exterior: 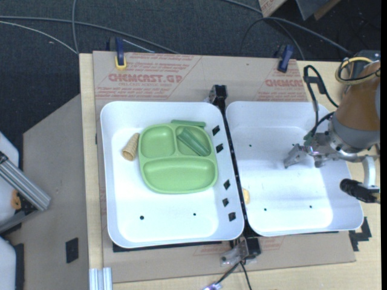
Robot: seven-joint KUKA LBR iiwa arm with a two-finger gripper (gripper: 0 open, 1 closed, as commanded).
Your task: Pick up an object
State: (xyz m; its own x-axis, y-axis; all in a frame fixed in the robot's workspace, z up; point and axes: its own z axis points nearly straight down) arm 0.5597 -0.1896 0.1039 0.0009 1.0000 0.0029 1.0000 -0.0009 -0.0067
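Gripper (296, 157) hangs over the right bin (266, 213), and we see its fingers spread apart on nothing. Objects lie in the left bin (121, 216): green tray (178, 171), small cone (130, 147). Next, we think, it must cross there.

Grey arm (354, 128), orange band, black cable, metal claw (296, 157) with 2 fingers

We see a green divided plate (177, 168) flat in the left bin (121, 210), a darker green piece (193, 139) lying in its upper-right compartment, and a tan cone (130, 147) touching its left rim, on its side.
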